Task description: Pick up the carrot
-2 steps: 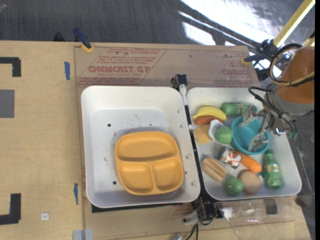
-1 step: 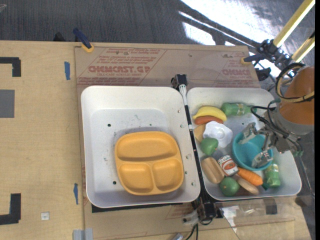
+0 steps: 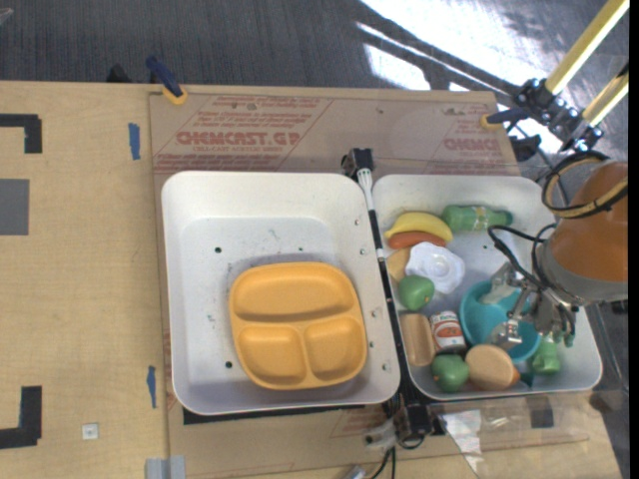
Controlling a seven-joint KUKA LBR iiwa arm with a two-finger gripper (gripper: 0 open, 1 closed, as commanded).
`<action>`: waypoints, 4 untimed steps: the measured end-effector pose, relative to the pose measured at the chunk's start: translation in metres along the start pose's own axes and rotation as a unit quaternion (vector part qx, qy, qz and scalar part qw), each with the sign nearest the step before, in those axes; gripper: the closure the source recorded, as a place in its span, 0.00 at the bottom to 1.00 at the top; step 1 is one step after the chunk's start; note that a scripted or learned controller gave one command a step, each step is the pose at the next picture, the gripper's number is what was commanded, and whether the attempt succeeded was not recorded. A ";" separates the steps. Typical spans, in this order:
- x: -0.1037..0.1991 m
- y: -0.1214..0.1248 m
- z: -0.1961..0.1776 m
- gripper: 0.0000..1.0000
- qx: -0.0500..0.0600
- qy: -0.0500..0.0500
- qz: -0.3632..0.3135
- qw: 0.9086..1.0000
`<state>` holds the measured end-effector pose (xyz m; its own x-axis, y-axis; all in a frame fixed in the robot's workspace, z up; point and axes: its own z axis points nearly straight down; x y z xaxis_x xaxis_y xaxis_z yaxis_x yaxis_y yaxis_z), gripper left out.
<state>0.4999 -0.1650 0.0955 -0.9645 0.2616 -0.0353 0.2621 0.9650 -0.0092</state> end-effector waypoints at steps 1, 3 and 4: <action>-0.002 0.003 -0.010 1.00 -0.002 -0.001 -0.002 1.000; 0.035 0.186 -0.093 1.00 -0.009 0.014 -0.066 0.998; 0.031 0.260 -0.094 1.00 -0.010 0.013 -0.141 0.990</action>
<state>0.5354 0.0953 0.1855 -0.9998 -0.0187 -0.0077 -0.0188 0.9998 0.0050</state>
